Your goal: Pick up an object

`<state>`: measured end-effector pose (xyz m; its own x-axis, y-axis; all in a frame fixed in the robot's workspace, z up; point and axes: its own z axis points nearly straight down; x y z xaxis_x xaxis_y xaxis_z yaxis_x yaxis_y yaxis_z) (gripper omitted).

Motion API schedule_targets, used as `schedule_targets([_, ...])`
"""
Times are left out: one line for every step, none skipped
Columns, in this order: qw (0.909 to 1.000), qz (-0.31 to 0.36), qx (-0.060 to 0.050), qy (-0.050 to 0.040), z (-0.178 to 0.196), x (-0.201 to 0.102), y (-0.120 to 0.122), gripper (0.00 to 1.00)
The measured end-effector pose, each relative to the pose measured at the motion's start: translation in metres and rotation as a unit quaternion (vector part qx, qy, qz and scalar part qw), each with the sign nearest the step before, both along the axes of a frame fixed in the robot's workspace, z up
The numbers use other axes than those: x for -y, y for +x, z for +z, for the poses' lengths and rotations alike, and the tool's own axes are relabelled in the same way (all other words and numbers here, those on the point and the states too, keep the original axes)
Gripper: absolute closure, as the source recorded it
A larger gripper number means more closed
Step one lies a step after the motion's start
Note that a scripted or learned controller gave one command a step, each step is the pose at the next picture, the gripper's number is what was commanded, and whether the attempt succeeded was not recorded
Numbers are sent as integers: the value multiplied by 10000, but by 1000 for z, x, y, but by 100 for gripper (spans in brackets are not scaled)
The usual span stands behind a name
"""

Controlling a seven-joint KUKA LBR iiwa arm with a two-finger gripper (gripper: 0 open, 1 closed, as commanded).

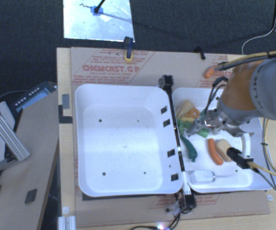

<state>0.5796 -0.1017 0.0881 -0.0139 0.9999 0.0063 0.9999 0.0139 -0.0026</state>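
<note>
My gripper [201,125] is down in the right bin [224,183], at its left-middle part. It sits right over a small light-green piece [185,125], just below a tan and yellow object [188,110]. A dark green curved object [189,147] lies below the gripper, near the bin's left wall. An orange sausage-shaped object [215,151] and a beige lump [223,144] lie to the lower right of the gripper. A pale clear object [203,176] rests near the bin's front edge. The wrist hides what lies directly under it.
The left bin [87,97] stands beside the right one, with a black clip divider [172,128] between them. An orange object [209,72] lies on the cardboard behind the right bin. A yellow and blue clamp [127,49] sits at the back edge.
</note>
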Motion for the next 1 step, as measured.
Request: schedule_targets([10000, -51, 29, -33, 15, 9, 0, 100])
